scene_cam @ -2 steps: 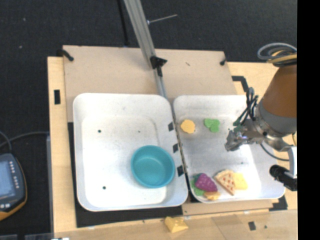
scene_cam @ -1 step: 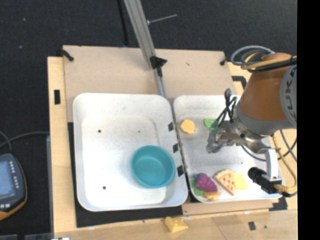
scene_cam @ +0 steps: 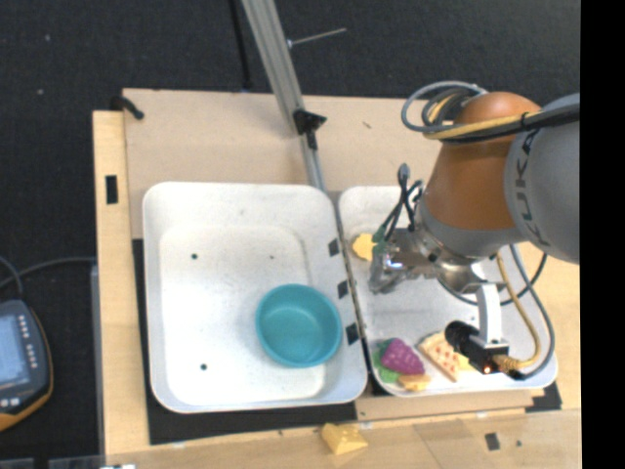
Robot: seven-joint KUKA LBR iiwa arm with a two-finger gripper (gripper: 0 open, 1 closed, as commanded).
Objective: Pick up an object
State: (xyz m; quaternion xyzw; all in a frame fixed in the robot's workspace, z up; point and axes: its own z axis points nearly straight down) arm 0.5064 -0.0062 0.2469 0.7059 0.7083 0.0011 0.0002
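The claw (scene_cam: 388,267) hangs low in the right bin (scene_cam: 427,313), near that bin's left wall, with the arm's orange band (scene_cam: 476,179) and grey body (scene_cam: 550,189) bulking above it to the right. It looks like a metal cluster pointing down and left, but its tips blur into the bin floor, so I cannot tell whether it is wide, narrow or holding anything. Just to its upper left, touching or nearly touching it, lies a small yellow object (scene_cam: 362,247) against the bin's left wall. Further down, along the near edge of the same bin, sit a purple, grape-like toy (scene_cam: 401,358) with a green top and, just beside it to the right, an orange-yellow wedge (scene_cam: 441,357) dotted like a pizza slice. In the left bin (scene_cam: 195,252) a blue bowl (scene_cam: 297,324) stands upright near the bottom right corner. A yellow block (scene_cam: 343,439) lies on the bench (scene_cam: 215,135) outside the bins, below them.
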